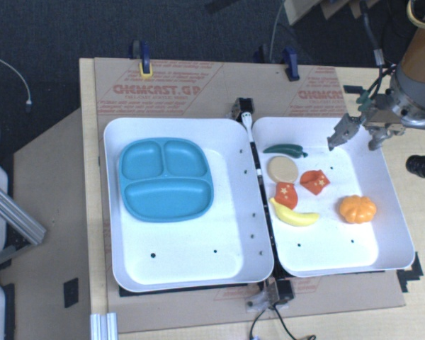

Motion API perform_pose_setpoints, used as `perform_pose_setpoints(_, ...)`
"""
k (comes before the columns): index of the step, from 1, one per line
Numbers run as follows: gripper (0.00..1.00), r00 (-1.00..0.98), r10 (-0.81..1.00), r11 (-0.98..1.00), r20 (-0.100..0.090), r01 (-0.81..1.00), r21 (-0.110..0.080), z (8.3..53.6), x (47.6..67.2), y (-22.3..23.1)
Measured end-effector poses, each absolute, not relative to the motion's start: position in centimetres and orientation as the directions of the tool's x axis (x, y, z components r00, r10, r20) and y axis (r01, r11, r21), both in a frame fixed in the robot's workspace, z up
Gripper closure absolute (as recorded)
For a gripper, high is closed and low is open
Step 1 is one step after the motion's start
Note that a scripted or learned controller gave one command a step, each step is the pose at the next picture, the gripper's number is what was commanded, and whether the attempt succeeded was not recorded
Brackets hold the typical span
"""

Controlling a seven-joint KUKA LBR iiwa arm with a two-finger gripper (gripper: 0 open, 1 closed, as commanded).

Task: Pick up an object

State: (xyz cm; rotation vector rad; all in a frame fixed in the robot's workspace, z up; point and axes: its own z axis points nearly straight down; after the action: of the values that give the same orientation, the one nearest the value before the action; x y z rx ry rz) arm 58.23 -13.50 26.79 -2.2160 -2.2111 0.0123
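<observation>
Two shallow white bins were set side by side on a brown board so that items could be shifted between them. In the right bin (382,250), glossy moulded plastic play food was clustered at about nine o'clock of its floor, well within reach of the arm. Nearest the camera, a curved yellow banana (295,217) was laid touching a red strawberry-like piece (287,194); a ribbed orange pumpkin (358,209) was set apart at four o'clock, alone and judged the easiest pick. Further back, a faceted red piece (314,181) was seen just beside a flat tan disc (282,168); beyond it a slim dark-green pepper (285,149) was laid at eleven o'clock. In the left bin (230,261), a smooth blue three-compartment plate (167,180) was placed towards ten o'clock. Farthest off, at one o'clock over the right bin's far corner, the gripper (357,134) was held above the floor with its two fingers spread wide and nothing between them; no object had yet been grasped.
</observation>
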Motion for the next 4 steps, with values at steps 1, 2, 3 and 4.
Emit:
perform_pose_setpoints(1, 0.00, 0.000, 1.000, 0.000, 0.000, 1.000, -0.001, 27.5, 58.4, -13.5)
perform_pose_setpoints(2, 0.00, 0.001, 1.000, -0.001, 0.001, 1.000, -0.007, 22.4, 57.8, -14.3)
perform_pose_setpoints(3, 0.00, 0.000, 1.000, 0.000, 0.002, 1.000, -0.007, 18.0, 57.5, -13.7)
perform_pose_setpoints(4, 0.00, 0.001, 1.000, -0.001, 0.002, 1.000, -0.007, 13.3, 56.6, -13.9)
